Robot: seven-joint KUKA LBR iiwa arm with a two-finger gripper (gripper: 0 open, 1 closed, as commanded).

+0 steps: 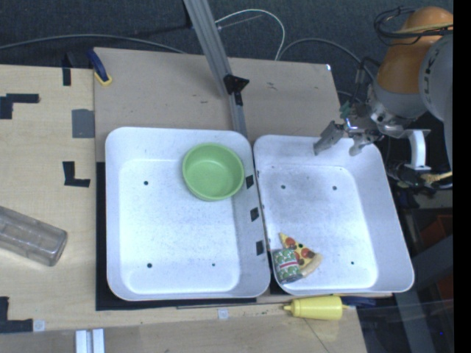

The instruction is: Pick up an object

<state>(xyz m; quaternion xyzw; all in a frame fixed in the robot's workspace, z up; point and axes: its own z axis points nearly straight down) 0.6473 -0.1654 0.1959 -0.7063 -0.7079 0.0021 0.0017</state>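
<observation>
- The gripper (341, 142) is seen above the far rim of the right bin (390, 219), its fingers spread apart with nothing between them.
- No object has been grasped yet; this position is judged to be a waiting or approach pose that leaves both bins unobstructed.
- A green bowl (213, 171) is seen upright in the left bin (129, 219), near its far right corner.
- A pizza slice toy (296, 257) lies in the right bin's near left corner, against the wall, which may hinder a grasp.
- A yellow bottle (318, 308) rests on the table (162, 87), just outside the right bin.
</observation>
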